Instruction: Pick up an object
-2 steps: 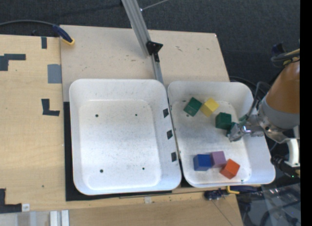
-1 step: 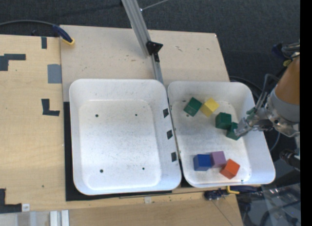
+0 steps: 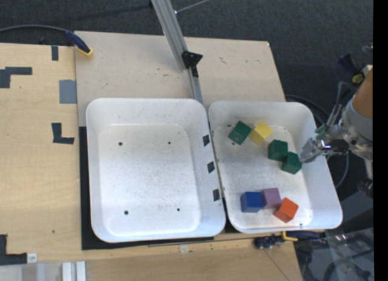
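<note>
1. Across the bench, two shallow white bins sit side by side; the left bin (image 3: 148, 170) carries no blocks, while the right bin (image 3: 315, 179) holds all seven.
2. At the right bin's right rim the gripper (image 3: 310, 151) reaches in low; how far its fingers stand apart cannot be told from this angle, and no block is seen between them.
3. Just left of the fingertips lies a dark green block (image 3: 291, 163), touching or nearly touching a second dark green block (image 3: 277, 149) on its far-left side. This pair looks like the likely target.
4. Farther off, a green block (image 3: 240, 133) and a yellow block (image 3: 262, 132) sit together near the far wall; a blue block (image 3: 252, 201), purple block (image 3: 271, 196) and orange block (image 3: 286, 209) cluster at the near side.
5. Judged from this layout, a clean grasp needs the fingers to straddle one green block alone, centred on it, without nudging its neighbour or catching the rim.
</note>
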Robot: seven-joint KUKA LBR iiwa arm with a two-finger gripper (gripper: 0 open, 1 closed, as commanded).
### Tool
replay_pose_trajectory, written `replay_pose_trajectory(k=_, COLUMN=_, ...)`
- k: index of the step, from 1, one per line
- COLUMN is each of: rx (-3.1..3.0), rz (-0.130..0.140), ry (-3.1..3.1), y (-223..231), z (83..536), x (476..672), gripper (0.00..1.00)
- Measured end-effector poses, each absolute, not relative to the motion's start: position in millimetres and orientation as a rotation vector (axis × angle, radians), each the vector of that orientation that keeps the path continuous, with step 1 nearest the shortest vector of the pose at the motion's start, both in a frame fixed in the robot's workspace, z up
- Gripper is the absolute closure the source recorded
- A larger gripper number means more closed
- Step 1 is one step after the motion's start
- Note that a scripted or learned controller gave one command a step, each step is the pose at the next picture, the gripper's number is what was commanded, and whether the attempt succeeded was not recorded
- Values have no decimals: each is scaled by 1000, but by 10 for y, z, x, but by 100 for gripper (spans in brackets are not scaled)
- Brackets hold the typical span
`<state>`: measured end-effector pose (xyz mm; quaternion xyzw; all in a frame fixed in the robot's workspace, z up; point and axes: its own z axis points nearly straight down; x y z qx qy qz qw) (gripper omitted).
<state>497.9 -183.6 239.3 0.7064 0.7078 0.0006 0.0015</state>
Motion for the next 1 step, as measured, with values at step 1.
replay_pose_trajectory(k=1, rx=2215, rz=2, ry=2229, y=-1467, z=2397, x=5277, gripper=100)
